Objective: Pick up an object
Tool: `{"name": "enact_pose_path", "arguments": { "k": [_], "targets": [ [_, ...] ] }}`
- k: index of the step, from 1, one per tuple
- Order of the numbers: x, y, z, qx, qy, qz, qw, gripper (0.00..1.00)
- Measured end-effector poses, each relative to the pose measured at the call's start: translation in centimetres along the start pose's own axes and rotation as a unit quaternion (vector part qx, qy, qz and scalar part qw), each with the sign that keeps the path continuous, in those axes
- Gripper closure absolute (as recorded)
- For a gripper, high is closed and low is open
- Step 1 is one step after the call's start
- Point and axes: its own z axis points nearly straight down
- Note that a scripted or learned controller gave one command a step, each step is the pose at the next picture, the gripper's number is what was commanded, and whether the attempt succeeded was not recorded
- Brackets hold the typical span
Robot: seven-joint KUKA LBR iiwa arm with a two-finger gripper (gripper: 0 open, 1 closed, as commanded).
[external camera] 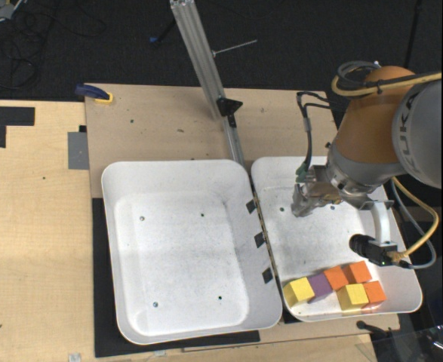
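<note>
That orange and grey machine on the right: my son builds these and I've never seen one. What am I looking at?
It is a robot arm, seen by one camera fixed above a wooden bench, looking down at a slant. Its pincer hangs over the right white bin. Small blocks, yellow, purple and orange, sit bunched in that bin's near corner, apart from the pincer. Nothing shows between its tips. The left bin sits alongside. Its job is to pick one object up.

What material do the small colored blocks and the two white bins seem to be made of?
The colored blocks look like painted wood or matte plastic: flat, solid yellow, orange and purple faces without glare, so it stays open. The left bin and right bin look like molded plastic: rounded corners, thin rims, a slightly speckled white surface with soft sheen.
</note>
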Motion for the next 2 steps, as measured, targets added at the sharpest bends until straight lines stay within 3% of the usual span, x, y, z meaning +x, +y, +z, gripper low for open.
{"name": "enact_pose_path", "arguments": {
  "k": [2],
  "targets": [
    [9.4, -1.8, 0.3, 0.001, 0.001, -0.001, 1.0000, 1.00]
  ]
}}
